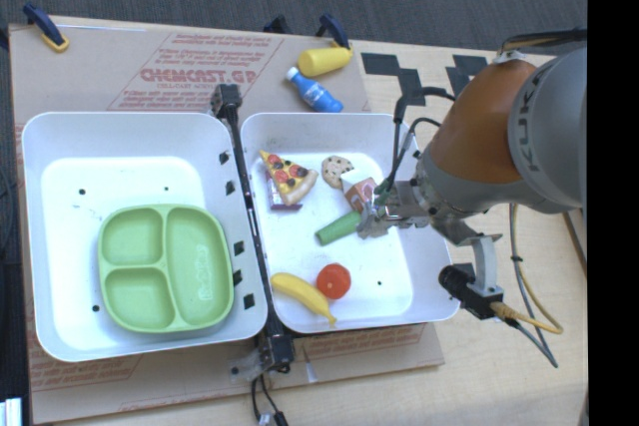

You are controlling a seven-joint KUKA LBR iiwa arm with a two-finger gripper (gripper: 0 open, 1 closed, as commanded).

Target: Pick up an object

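Our pincer (371,222) sits low right of frame centre, at the green cucumber (337,229); we cannot tell its state, so nothing looks lifted yet.

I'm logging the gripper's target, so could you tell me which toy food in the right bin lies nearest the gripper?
The green stick: its upper end reaches the gripper. The pizza, cookie, tomato and banana lie farther off.

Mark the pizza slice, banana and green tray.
pizza slice (287,177), camera view, middle of its topping.
banana (301,295), camera view, mid-length of its body.
green tray (166,266), camera view, ridge between its compartments.
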